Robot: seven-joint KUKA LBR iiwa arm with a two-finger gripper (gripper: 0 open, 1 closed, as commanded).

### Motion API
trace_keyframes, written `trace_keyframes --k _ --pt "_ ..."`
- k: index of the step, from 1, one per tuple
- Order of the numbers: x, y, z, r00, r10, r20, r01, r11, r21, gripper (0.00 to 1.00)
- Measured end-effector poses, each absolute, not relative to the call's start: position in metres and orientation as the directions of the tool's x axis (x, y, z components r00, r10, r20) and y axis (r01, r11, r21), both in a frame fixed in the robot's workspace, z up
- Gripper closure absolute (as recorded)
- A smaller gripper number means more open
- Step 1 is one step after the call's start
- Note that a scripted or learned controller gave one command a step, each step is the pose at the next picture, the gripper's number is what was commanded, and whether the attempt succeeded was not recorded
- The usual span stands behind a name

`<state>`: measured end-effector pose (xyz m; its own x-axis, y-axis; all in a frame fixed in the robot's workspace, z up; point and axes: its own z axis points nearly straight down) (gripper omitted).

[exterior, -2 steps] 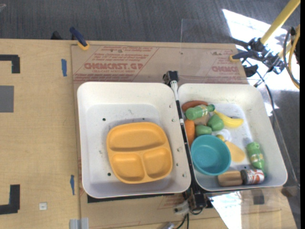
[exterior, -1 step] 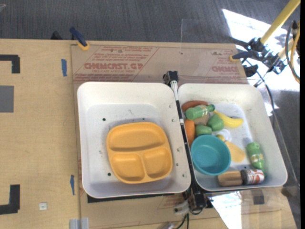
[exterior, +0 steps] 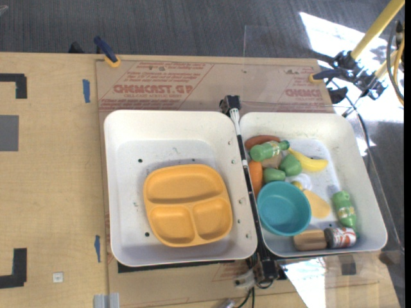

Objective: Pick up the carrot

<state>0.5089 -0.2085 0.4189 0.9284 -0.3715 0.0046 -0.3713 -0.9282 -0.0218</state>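
Carrot [exterior: 255,175], orange and stubby, lies against the left wall of the right bin [exterior: 359,153], at about 9 o'clock in it, its lower end touching or tucked behind the one teal bowl [exterior: 282,208]. One banana [exterior: 308,161] lies at the carrot's 2 o'clock. Perhaps three green items crowd nearby. The left bin [exterior: 122,172] holds one yellow divided plate [exterior: 187,204].
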Motion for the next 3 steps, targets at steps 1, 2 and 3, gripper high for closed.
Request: trace_keyframes --k 1,2,3 --pt "0.511 -0.206 0.429 0.93 -0.368 0.006 -0.368 -0.929 -0.03 1.0" --pt "0.513 -0.203 0.439 0.931 -0.365 0.007 -0.365 -0.93 -0.039 1.0" --pt "0.513 -0.203 0.439 0.931 -0.366 0.006 -0.365 -0.93 -0.04 0.0"
